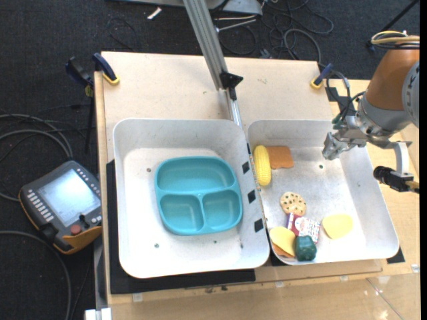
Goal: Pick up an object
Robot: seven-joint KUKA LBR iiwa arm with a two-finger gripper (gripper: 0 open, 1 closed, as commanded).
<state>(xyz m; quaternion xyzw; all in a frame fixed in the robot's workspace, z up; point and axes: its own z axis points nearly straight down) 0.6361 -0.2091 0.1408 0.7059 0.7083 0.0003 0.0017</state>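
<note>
Camera view: jaws [331,148] — spread unclear — at right bin's [373,199] far rim, toys clustered well apart.

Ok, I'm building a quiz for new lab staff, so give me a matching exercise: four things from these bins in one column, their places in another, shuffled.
Things:
1. teal three-compartment plastic tray
2. yellow toy corn cob
3. round speckled toy cookie
4. dark green toy lump

Places:
A. right bin, near front edge
B. middle of left bin
C. right bin, against the divider, beside an orange slab
D. centre of right bin

Pairs: 1-B, 2-C, 3-D, 4-A
</note>
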